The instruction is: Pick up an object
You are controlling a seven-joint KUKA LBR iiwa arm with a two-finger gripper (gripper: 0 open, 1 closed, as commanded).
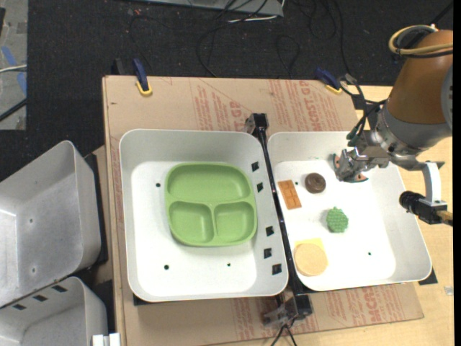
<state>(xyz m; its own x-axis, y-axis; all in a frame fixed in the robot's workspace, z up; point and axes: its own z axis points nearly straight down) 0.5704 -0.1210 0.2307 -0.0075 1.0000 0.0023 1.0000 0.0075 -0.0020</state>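
The right bin [382,265] holds a small dark brown round piece [315,183], an orange flat rectangular block [289,194], a green bumpy ball-like object [337,220] and a pale yellow round disc [311,257]. My gripper [351,167] hovers over the back part of this bin, just right of the brown piece and apart from it. Nothing shows between its fingers.
The left bin [144,265] carries a light green divided plate [212,203]. A black divider [271,200] runs between the bins. Grey tubs [39,215] stand off the bench at the left. Clamps [142,78] hold the cardboard's back edge.
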